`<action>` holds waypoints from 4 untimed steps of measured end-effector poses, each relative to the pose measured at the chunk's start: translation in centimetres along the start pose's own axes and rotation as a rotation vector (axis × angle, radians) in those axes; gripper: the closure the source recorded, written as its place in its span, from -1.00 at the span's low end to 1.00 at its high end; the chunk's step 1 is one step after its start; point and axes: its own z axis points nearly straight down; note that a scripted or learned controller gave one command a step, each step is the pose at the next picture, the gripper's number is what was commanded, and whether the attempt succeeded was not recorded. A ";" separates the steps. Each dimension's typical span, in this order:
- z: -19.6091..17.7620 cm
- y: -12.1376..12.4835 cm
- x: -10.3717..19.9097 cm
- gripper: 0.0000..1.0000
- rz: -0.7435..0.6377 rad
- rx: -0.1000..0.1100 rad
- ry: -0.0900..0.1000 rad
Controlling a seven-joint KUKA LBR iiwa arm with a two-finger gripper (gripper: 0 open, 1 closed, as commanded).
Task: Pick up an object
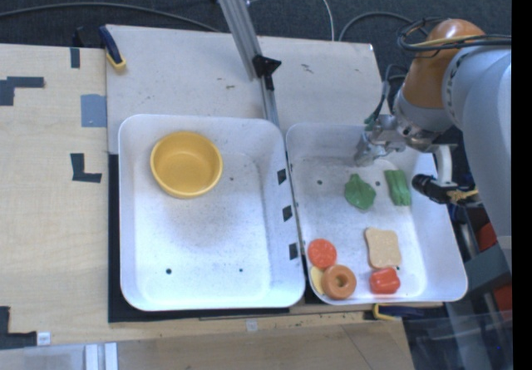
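In the right bin (332,152) lie two green pieces: a dark green leafy one (359,193) and a lighter green oblong one (397,187). Nearer the front sit a tan toast slice (382,247), a red round piece (322,254), a brown doughnut (339,281) and a red block (384,281). My gripper (368,150) hangs over the back of this bin, above and slightly behind the leafy piece. Nothing shows between its fingers.
The left bin (249,227) holds a yellow bowl (186,163) at its back left. A metal pole (241,23) slants down to the divider between the bins. Cables trail across the dark floor behind the bench. A blue and yellow clamp (111,47) sits at the bench's back left.
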 end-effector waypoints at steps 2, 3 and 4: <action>-11.9 1.5 -0.8 1.00 0.003 -0.008 0.001; -14.7 1.6 -0.8 1.00 0.003 -0.005 0.002; -14.3 0.5 3.7 1.00 0.000 0.000 0.003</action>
